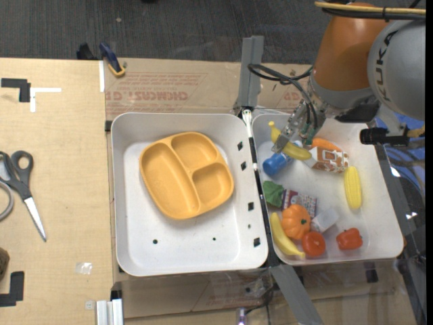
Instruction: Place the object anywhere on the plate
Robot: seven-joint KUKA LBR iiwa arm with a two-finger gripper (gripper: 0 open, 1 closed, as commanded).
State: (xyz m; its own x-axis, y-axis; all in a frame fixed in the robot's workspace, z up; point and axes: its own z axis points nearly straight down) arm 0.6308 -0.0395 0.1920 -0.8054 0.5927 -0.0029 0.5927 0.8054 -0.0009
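White right bin (pixel 389 202): yellow piece (pixel 295 150) (beside gripper (pixel 292 135)) lies slantwise.

The arm (pixel 399 59) bears part of "KUKA" at the view's right. Red upside-down print on the cardboard (pixel 169 87) cannot be read.

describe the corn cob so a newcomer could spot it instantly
Look in the right-hand white bin, the one crowded with toy food. Along its right side lies the corn cob, lengthwise, just below the small carton. It is the only pale yellow, bumpy, straight piece; the banana at the bin's lower left is smooth and curved.
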